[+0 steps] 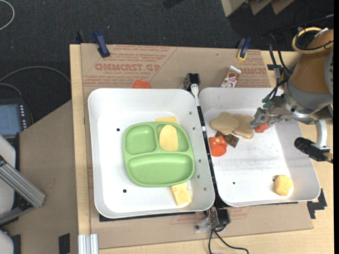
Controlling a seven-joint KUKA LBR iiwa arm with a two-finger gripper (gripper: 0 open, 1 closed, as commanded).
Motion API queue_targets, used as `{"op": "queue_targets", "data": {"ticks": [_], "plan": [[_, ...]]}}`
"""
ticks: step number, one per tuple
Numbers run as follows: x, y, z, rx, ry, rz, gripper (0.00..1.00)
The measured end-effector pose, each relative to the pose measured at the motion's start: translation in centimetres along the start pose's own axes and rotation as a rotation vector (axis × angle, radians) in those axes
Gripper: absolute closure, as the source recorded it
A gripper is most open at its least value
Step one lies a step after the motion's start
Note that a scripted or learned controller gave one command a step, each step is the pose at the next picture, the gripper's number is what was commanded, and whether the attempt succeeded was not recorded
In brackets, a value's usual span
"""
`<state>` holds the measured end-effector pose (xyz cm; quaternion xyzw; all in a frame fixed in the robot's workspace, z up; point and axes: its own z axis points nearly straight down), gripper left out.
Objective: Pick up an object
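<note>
One arm [310, 73] bends low over the right bin [296, 163]; jaws' state unclear.

Arm [312, 67]: mine, grey with the orange band above the wrist, reaching in from the right side of the camera view, wrist bent down and leftward. Gripper [260, 119]: I see it low, at the end of that wrist, pointing left. Finger state: too small and blurred to tell.
</note>
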<state>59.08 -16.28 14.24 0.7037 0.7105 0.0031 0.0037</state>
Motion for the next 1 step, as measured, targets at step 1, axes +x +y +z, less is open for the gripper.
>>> {"op": "queue_targets", "data": {"ticks": [1], "plan": [[9.55, 3.74, -4.55, 0.000, 0.002, -0.001, 1.00]]}}
